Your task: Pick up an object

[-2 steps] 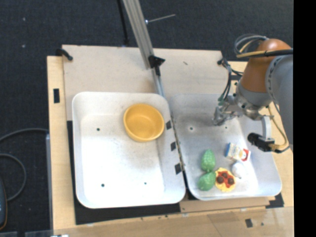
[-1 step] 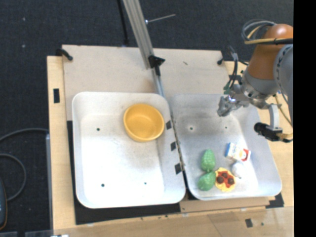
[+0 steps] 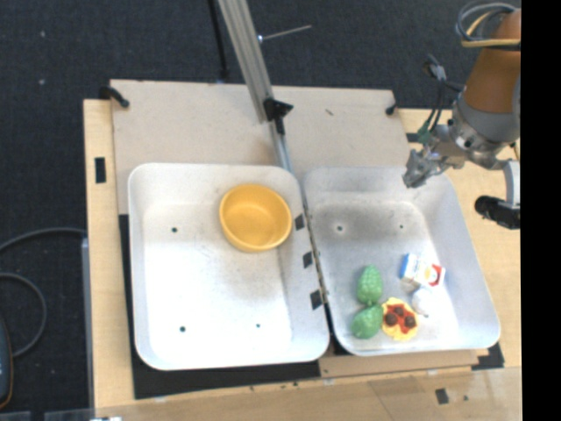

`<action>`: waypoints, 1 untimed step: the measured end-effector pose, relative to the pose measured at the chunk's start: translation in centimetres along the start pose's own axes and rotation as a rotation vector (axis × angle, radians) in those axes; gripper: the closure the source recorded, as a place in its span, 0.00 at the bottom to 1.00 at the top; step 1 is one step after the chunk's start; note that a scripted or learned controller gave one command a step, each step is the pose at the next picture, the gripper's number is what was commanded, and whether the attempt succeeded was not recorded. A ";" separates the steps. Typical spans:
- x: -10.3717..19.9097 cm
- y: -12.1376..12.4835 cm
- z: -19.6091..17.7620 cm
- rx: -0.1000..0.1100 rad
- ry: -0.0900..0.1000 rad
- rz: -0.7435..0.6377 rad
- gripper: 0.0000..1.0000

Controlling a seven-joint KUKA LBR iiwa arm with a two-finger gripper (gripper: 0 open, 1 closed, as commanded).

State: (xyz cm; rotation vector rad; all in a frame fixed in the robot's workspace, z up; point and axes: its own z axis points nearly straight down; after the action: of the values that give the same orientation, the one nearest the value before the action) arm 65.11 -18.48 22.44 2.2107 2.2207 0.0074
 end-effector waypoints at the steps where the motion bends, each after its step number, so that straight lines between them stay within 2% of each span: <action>1: -0.1 0.1 -4.3 0.003 0.001 0.000 1.00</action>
State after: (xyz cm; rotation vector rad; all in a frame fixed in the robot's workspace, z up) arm 65.22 -18.62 26.70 2.2123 2.2228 0.0055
